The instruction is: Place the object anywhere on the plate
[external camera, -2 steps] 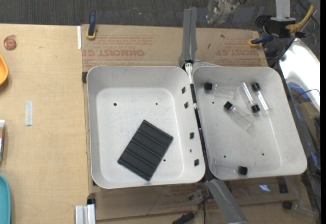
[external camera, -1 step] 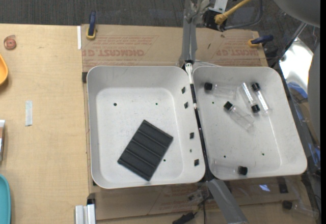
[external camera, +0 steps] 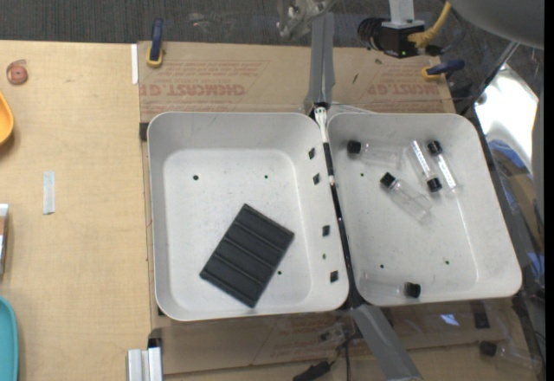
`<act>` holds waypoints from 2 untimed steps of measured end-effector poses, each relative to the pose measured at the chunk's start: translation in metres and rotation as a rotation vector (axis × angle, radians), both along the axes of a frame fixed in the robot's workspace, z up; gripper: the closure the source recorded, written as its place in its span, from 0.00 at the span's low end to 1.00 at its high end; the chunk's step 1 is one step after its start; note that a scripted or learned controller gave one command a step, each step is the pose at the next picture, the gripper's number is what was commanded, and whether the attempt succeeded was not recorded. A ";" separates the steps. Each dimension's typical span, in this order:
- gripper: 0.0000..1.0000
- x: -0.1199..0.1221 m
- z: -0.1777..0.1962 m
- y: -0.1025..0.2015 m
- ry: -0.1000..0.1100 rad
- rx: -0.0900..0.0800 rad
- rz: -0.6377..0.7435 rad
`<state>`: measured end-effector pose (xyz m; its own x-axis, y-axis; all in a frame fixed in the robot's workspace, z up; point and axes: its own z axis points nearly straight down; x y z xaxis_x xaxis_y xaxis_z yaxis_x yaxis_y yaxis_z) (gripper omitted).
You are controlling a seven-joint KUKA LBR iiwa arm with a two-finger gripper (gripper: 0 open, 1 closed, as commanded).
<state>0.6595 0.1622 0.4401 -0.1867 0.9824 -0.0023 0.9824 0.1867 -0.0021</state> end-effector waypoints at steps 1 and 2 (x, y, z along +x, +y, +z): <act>1.00 0.000 0.000 0.053 0.000 -0.002 -0.583; 1.00 -0.114 -0.109 0.066 0.003 -0.002 -0.205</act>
